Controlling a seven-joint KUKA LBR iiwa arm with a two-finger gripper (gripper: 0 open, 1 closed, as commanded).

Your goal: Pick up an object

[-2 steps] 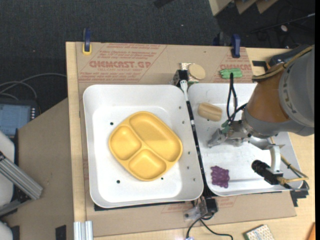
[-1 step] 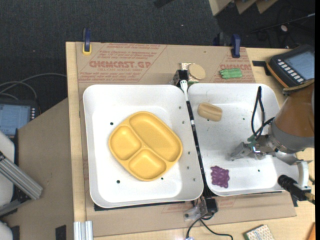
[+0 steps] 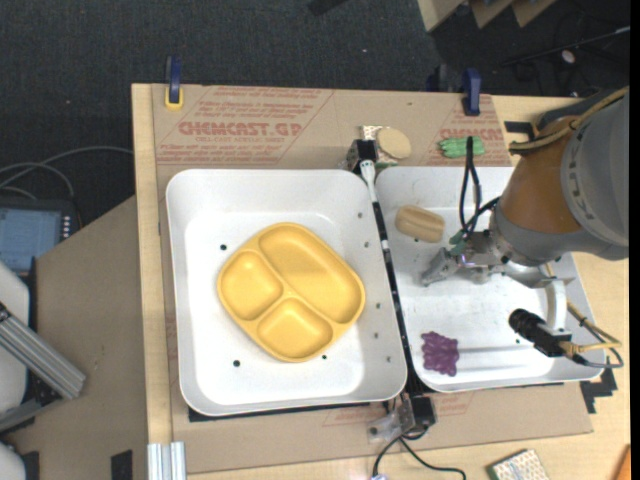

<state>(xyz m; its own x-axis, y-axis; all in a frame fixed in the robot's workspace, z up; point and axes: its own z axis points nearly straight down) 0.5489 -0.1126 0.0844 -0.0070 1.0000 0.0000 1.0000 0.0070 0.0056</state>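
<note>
On the left, a shallow white bin (image 3: 190, 298) is seen on the table (image 3: 150, 268), which is covered with a brown sheet printed in red lettering. A yellow divided plate (image 3: 290, 290) with three compartments is laid flat near the middle of this bin, turned at an angle to the bin walls. A blue clamp (image 3: 174, 81) is fixed at the far left edge of the table.

Between the two bins, a dark seam is formed where their rims meet. A small round tan disc (image 3: 394, 145) is set on the table just beyond the far end of that seam.

In the right bin (image 3: 480, 373), a tan bread-like roll (image 3: 419, 223) is placed near the far left corner, and a purple bunch of grapes (image 3: 439, 352) is placed near the near left corner; the two are well apart. A green item (image 3: 461, 147) lies on the table beyond this bin, near a second blue clamp (image 3: 471, 91).

The end effector (image 3: 440, 265) is lowered into the right bin, between the roll and the grapes and nearer to the roll, with nothing seen between its fingers. Whether its fingers are apart or together cannot be told. The grey arm (image 3: 600, 178) with its orange band (image 3: 535, 188) is extended in from the right.
</note>
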